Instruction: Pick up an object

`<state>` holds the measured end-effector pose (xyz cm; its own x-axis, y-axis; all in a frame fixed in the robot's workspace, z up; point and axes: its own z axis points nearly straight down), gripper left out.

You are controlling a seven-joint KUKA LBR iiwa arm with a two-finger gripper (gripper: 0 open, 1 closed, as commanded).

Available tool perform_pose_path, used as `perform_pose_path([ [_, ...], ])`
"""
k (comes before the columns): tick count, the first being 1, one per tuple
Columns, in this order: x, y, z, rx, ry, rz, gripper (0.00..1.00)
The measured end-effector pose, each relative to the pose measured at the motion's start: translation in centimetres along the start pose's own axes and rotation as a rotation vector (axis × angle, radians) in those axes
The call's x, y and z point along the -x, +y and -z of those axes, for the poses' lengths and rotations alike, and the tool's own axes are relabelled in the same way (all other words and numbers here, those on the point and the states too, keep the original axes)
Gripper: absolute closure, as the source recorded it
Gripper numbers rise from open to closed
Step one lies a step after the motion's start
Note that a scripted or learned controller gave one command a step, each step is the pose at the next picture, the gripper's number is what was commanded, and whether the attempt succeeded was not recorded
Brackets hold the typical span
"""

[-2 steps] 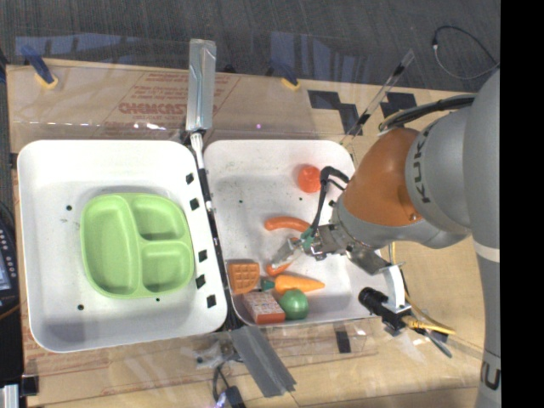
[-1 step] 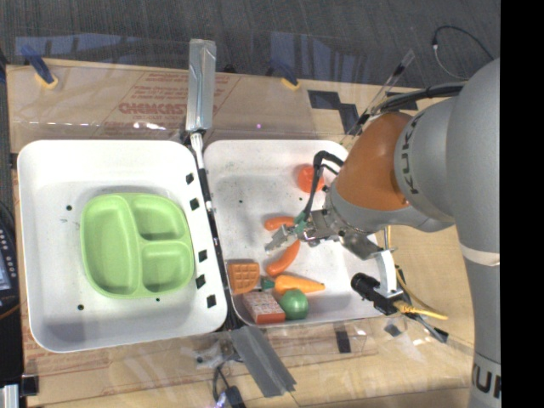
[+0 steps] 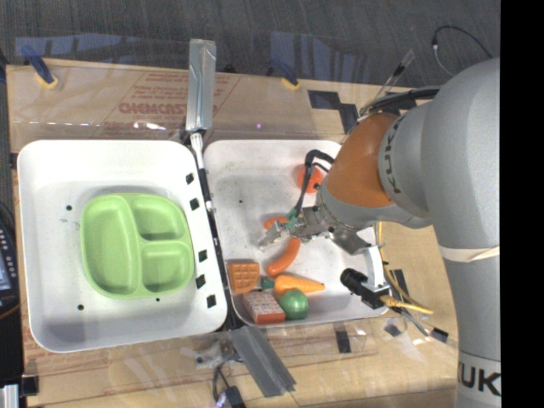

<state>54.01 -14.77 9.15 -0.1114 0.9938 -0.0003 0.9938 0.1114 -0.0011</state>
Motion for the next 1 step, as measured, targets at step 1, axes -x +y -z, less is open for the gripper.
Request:
perform_pose_path([
  [1, 0.03, -0.01, 0.95, -0.001, -0.001, 0.003, 1.0],
])
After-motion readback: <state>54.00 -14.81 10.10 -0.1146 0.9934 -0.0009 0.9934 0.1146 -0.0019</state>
